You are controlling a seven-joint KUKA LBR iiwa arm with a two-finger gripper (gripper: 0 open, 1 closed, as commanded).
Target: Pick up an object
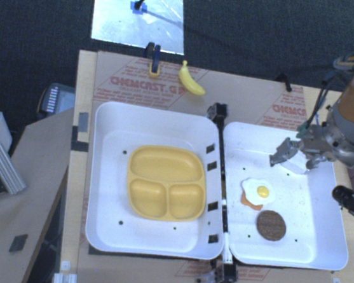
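Observation:
In the right bin [323, 252] lie a fried egg [258, 192] on a piece of orange toast and, just below it, a round brown patty [271, 225]. My gripper [298, 155] hangs over the upper part of the right bin, up and to the right of the egg, apart from it. Its two grey fingers are spread, and nothing sits between them. The left bin [107, 161] holds a yellow divided plate [161, 182].
A yellow banana [190, 80] lies on the cardboard behind the bins. A yellow clamp [155, 60] stands left of the banana. Black clips run along the seam between the bins [218, 175]. A shiny sheet [138, 12] lies at the back.

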